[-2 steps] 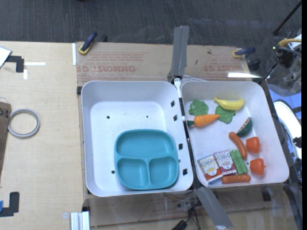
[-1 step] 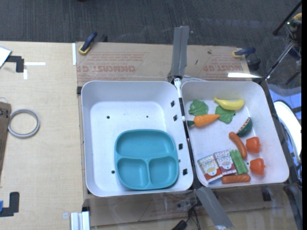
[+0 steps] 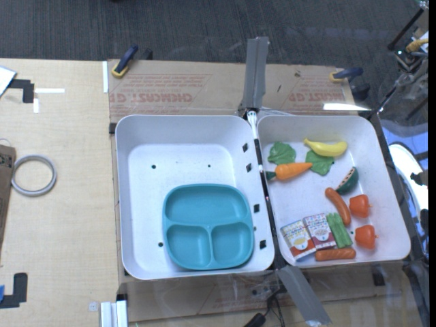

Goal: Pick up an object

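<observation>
The right bin (image 3: 388, 182) holds several toy foods. A yellow banana (image 3: 325, 146) lies at the back, beside two green leaves (image 3: 281, 152) and an orange carrot (image 3: 293, 171). A watermelon slice (image 3: 347, 180), a long sausage (image 3: 338, 205) and two red peppers (image 3: 359, 205) sit toward the right wall. Near the front lie two small cartons (image 3: 305, 234), a green stick (image 3: 338, 229) and a second sausage (image 3: 334, 254). In the left bin (image 3: 136, 182) rests a teal divided plate (image 3: 208, 225).
A roll of tape (image 3: 30, 175) lies on the wooden bench at the left. Brown cardboard (image 3: 184, 87) with blue clamps (image 3: 125, 60) sits behind the bins. Cables and gear (image 3: 409, 46) stand at the far right.
</observation>
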Robot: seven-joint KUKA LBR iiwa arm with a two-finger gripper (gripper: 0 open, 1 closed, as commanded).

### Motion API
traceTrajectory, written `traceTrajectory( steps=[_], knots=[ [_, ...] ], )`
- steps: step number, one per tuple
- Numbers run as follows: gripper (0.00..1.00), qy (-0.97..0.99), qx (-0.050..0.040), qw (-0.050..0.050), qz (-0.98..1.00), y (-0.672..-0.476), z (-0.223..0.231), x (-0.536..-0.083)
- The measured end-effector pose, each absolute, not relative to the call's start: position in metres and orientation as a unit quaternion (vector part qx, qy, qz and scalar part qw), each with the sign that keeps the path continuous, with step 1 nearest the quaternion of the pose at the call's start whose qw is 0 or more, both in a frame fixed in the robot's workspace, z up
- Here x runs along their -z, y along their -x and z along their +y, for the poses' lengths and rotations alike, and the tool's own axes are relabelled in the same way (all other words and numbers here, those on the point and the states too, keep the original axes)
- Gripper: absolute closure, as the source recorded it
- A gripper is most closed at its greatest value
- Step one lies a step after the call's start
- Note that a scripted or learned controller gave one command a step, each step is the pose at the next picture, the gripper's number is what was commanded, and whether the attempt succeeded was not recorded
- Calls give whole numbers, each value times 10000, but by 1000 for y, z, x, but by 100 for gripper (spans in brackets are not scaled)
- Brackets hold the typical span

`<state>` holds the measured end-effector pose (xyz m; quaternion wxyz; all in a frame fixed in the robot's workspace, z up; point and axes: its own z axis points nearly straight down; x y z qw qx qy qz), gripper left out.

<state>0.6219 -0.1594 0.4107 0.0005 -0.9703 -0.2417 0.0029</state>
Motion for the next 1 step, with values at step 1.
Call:
traceTrajectory(
  steps=[1],
  knots=[
    [100,9922,-25,1,-1246,-652,-184,-440]
  ],
)
